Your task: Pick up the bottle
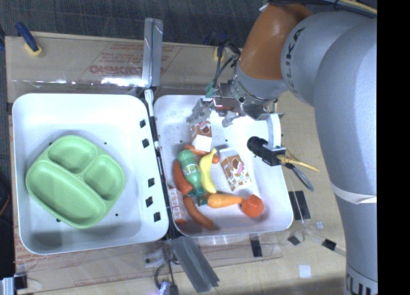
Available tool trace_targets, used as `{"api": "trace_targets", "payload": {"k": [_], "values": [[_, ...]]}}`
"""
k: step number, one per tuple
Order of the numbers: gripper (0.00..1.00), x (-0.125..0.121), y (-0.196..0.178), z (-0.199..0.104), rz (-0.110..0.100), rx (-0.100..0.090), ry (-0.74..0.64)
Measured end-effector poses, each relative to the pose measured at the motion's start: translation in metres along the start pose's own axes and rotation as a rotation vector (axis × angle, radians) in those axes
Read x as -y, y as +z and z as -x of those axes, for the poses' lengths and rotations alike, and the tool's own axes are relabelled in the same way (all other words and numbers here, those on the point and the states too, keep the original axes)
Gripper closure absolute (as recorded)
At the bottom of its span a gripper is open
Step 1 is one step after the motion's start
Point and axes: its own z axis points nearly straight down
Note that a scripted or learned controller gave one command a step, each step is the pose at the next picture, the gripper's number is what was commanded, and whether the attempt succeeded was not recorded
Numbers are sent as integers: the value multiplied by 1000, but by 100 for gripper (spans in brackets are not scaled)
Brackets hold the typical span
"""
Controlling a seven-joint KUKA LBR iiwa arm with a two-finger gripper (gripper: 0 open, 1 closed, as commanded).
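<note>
We see the grey arm (333, 95) filling the right side of the view, its orange band (272, 38) curving down toward the wrist over the far part of the right bin. Below it lie the two white bins side by side: the left bin (38, 114) and the right bin (269, 210), with a metal divider strip between them. In the left bin rests a green sectioned plate (73, 180), tilted across the floor toward the near left corner.

The gripper (214, 113) hangs at the wrist's end above the far part of the right bin, over the upper end of the pile of things there. It sits just above a small carton (202, 139). We cannot tell whether it grips anything.

The bottle (191, 173), green with a label, lies on its side in the middle of the right bin, between a reddish sausage (180, 177) on its left and a yellow banana (207, 169) on its right, touching both. It lies nearer to us than the gripper, apart from it. Just right of the banana lies a second carton (235, 171) with a red and white print. Along the near edge we see a carrot (224, 200), an orange-red round fruit (253, 206) touching its tip, and another sausage (197, 214) below the bottle.
</note>
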Motion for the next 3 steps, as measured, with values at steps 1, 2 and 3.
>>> {"api": "trace_targets", "payload": {"k": [1,2,3], "values": [[0,64,74,5,-1,0,-211],[0,78,112,8,17,-1,-95],[0,3,118,20,4,0,179]]}}
